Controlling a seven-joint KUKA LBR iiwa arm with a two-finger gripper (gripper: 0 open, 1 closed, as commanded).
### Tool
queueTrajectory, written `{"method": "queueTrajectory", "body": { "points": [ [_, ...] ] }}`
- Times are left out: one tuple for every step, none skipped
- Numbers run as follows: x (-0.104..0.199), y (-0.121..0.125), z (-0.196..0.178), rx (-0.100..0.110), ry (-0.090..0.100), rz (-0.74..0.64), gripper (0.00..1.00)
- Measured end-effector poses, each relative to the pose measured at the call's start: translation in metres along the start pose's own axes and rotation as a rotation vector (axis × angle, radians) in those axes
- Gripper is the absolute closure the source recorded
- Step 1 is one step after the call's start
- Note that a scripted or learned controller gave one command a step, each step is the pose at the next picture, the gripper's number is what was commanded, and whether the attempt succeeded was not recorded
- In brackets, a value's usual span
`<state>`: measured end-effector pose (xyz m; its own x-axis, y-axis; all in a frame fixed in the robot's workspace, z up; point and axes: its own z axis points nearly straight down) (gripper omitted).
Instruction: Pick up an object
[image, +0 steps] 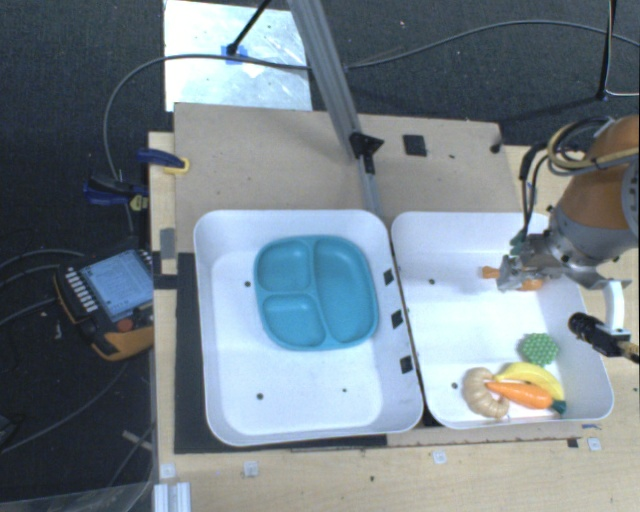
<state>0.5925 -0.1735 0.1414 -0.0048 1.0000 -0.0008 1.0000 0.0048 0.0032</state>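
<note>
Well below the end effector (520, 276), toy carrot (520, 394) among food.

Right bin (450, 330): left and centre floor clear for passage | toy food cluster (515, 385) blocked near-right corner | end effector (520, 275) occupied far-right | left bin (225, 330): blue plate (315, 292) filled centre, margins open.
</note>
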Motion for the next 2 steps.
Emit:
{"method": "queueTrajectory", "body": {
  "points": [
    [0.000,0.001,-0.065,-0.004,-0.001,-0.002,1.00],
    [0.000,0.002,-0.130,-0.004,-0.001,-0.002,1.00]
  ]
}}
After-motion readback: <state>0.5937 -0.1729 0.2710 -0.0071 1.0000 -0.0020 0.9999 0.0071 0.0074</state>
